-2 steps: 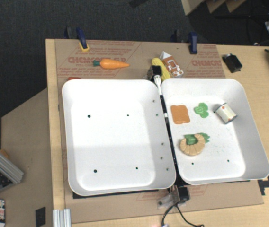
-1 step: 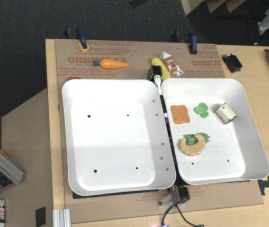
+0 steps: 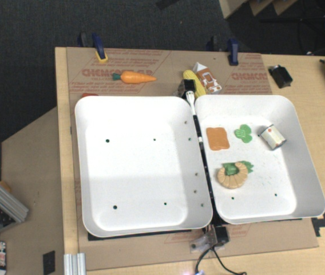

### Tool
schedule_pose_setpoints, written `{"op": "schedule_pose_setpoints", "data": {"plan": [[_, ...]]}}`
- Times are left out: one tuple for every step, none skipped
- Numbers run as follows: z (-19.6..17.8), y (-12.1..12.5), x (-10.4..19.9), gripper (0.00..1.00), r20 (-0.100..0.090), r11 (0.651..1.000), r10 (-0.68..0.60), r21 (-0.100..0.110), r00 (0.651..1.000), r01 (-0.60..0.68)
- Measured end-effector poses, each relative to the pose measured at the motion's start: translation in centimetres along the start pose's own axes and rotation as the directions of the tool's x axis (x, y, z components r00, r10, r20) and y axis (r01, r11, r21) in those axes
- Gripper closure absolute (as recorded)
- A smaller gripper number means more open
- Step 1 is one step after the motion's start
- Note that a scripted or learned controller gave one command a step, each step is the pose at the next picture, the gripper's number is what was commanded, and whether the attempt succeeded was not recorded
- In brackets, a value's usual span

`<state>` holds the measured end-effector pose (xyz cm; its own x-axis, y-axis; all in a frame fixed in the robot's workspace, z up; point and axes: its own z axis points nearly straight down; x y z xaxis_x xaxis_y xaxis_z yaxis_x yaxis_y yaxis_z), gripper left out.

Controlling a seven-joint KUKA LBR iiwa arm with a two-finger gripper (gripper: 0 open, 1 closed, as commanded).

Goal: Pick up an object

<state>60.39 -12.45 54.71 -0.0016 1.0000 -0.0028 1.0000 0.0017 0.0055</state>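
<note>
Currently, four candidate objects lie in the right bin (image 3: 300, 171): an orange block (image 3: 217, 138), a green piece (image 3: 243, 133), a small white-and-grey can (image 3: 272, 137) toward the right wall, and a tan round item (image 3: 233, 175) nearer the front. End-effector state: cannot be determined.

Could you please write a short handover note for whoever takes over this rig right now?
Things to pick, all in the right bin: an orange flat block, a small green piece, a white and grey can lying on its side, and a tan round item with a green top.
Outside the bins, on the cardboard behind them: a toy carrot and a yellow item beside a small brown packet.
Done: nothing lifted.
Left: pick up one object.
</note>
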Motion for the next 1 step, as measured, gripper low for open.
{"op": "schedule_pose_setpoints", "data": {"plan": [[0.06,0.0,-0.01,0.0,0.0,1.0,0.0,0.001,1.0,0.0]]}}
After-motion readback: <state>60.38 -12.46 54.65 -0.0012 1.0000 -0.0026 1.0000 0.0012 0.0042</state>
